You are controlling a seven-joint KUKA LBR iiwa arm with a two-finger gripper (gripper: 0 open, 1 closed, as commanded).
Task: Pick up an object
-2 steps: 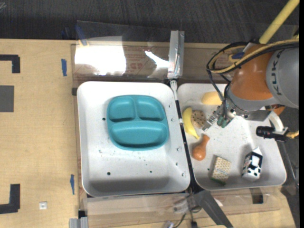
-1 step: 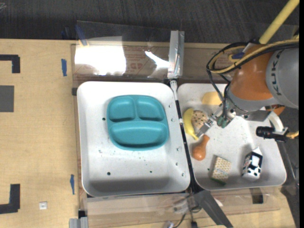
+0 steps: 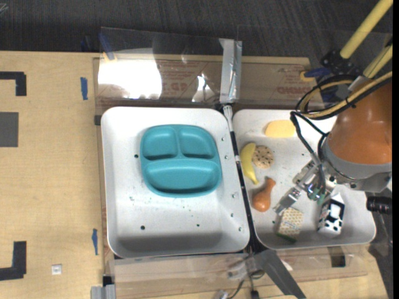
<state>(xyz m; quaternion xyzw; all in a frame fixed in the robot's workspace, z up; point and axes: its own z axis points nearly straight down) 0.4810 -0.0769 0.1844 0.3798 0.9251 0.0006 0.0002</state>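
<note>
Glossy teal tray (image 3: 181, 159), curved banana (image 3: 249, 161), speckled cookie (image 3: 264, 156)

Single fixed overhead camera, tilted view down on the bench.

Both white bins are seen side by side: the left bin (image 3: 118, 229) near centre frame, the right bin (image 3: 361, 232) cut close to the right side. Dark floor is taken in along the top, cardboard bench surface (image 3: 43, 185) at left. The arm (image 3: 361, 136) is seen entering from the right.
</note>
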